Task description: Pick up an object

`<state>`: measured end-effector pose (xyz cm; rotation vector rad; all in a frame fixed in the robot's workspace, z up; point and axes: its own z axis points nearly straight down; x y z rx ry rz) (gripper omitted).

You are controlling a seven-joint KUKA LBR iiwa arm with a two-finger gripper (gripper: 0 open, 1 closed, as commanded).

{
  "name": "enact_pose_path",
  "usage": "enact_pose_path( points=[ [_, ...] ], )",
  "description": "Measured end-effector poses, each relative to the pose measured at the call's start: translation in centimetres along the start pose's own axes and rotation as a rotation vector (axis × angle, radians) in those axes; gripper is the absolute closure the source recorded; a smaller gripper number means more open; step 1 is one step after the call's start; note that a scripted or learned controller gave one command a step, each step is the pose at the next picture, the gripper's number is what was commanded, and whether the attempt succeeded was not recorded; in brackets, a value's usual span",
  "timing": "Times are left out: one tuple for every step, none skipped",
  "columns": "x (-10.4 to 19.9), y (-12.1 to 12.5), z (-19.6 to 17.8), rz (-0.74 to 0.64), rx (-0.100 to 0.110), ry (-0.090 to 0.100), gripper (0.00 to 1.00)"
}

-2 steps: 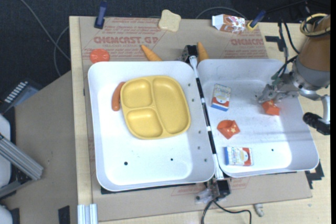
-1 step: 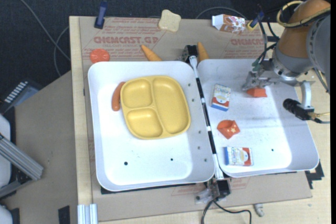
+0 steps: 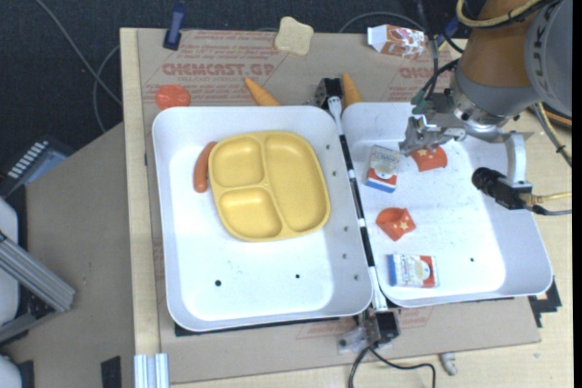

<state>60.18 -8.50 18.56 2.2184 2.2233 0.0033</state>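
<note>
My gripper point(image 3: 420, 139) hangs over the back of the right bin point(image 3: 509, 277), reaching in from the right. A red block point(image 3: 431, 159) lies just below and to the right of its tip, touching or nearly touching it. A small blue and white carton point(image 3: 383, 172) lies just left of the gripper. Further forward in the same bin are a red piece point(image 3: 396, 222) and a flat carton with red print point(image 3: 412, 270). No object is visibly held.
The left bin point(image 3: 264, 295) holds a yellow divided plate point(image 3: 268, 184) and a sausage point(image 3: 201, 166) along its left side. Behind the bins on the board lie a toast slice point(image 3: 294, 35), a carrot point(image 3: 261, 92), a red disc point(image 3: 172, 95) and a small carton point(image 3: 396, 39).
</note>
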Motion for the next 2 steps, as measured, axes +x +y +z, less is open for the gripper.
enact_pose_path(
  points=[
    [5.3, -1.3, 0.1, 0.001, 0.005, 0.001, 1.0],
    [9.5, -0.3, -1.8, 0.0, 0.0, 0.0, 1.0]
  ],
)
